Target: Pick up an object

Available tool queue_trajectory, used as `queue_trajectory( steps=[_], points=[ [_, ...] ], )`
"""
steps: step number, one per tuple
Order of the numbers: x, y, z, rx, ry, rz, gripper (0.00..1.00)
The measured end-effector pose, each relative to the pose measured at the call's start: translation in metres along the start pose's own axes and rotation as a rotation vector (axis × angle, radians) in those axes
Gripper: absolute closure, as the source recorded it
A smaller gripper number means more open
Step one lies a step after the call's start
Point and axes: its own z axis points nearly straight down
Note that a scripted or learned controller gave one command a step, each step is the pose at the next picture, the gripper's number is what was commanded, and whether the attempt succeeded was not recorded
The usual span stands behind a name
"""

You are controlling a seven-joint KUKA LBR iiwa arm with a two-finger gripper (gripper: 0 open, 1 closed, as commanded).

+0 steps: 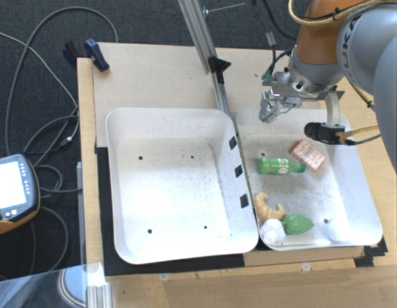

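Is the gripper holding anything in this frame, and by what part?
Nothing is held. The gripper hangs above the right bin's far edge, with nothing between its fingers.

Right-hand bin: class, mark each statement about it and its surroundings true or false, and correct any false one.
1. The green bottle lies on its side in the right bin. True.
2. The gripper holds the green bottle. False: it hangs above the bin's far edge, apart from the bottle.
3. The pink box sits in the left bin. False: it is in the right bin, beside the bottle.
4. A green toy lies near the right bin's front edge. True.
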Motion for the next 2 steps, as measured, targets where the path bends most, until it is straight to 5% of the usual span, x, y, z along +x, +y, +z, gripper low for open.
queue_trajectory(
  steps=[2],
  points=[
    [0.106,-0.001,-0.016,-0.005,-0.001,-0.001,1.00]
  ],
)
